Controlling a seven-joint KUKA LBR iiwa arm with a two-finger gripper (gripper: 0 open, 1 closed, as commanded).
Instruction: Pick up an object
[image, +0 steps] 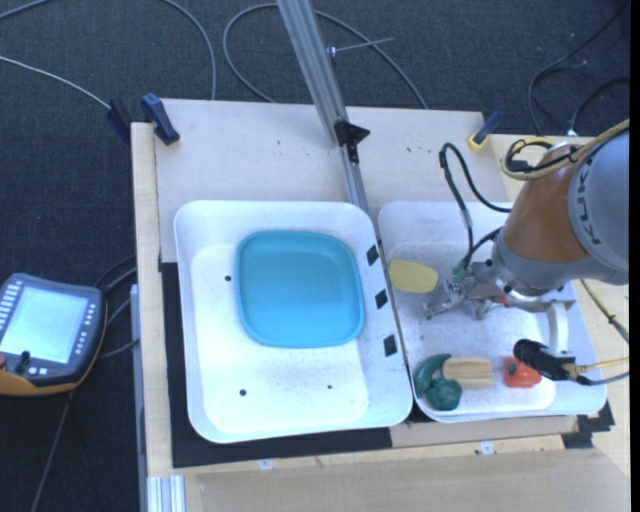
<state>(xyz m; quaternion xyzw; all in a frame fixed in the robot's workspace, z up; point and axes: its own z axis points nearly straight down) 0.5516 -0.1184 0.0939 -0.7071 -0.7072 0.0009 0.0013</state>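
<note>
The right bin (420, 225) holds several small items. A flat yellow piece (412, 275) lies at its left side. Along its near edge sit a dark green toy (438, 382), a tan wooden block (469, 372) and a small red and green toy (519, 374). My gripper (455, 300) hangs low over the middle of this bin, just right of and slightly nearer than the yellow piece, with nothing visibly held. The grey and orange arm (560, 215) comes in from the right.
The left bin (200, 300) carries a light blue square plate (299, 288). A metal pole (318, 70) slants up from between the bins. Blue clamps (158, 116) sit at the bench's far corners, and a teach pendant (45, 330) lies on the floor to the left.
</note>
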